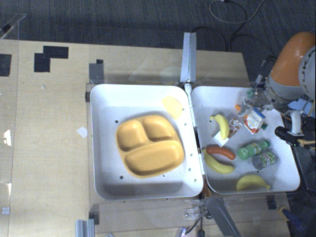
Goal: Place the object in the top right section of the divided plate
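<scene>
Progress: nothing placed yet. Divided plate, yellow, sits in the left bin; none of its three sections holds an object. Candidate objects lie in the right bin: three bananas, a sausage, a green bottle, a can, a small carton. Gripper hovers over the carton at the right bin's far end; finger state cannot be told. Pick, carry and placement all remain. Bench is pale wood; dark carpet and a cable behind.
</scene>
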Controlling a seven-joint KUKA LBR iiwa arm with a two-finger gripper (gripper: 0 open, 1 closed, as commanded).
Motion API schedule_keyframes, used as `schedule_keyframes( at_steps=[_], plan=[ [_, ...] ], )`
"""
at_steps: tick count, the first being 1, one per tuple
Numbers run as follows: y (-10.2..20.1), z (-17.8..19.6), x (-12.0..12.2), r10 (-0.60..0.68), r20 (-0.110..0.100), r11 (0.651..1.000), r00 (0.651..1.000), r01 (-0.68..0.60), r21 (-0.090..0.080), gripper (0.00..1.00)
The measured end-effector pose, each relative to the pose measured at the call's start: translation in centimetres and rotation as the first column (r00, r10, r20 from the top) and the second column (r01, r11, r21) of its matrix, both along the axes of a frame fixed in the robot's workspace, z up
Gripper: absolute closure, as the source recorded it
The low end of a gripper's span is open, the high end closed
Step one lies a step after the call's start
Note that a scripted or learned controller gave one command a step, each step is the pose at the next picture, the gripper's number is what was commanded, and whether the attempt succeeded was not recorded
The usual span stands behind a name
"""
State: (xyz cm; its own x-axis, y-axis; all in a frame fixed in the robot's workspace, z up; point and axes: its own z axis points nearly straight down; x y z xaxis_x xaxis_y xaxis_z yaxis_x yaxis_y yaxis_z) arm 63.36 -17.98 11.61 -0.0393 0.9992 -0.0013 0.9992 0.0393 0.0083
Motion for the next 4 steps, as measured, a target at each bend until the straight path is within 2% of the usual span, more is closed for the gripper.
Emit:
schedule_keyframes(
  at_steps=[1,2,3,4],
  plan=[
    [10.6,7.1,3.4,0.151,0.000,0.989,0.989,-0.151,0.000,1.00],
    [16.1,10.6,3.3,0.135,-0.001,0.991,0.991,-0.135,0.000,1.00],
    [19.8,7.0,3.6,-0.147,-0.004,0.989,0.989,0.147,0.003,1.00],
    [24.8,7.0,3.6,-0.597,-0.006,0.802,0.802,0.597,0.004,1.00]
  ],
)
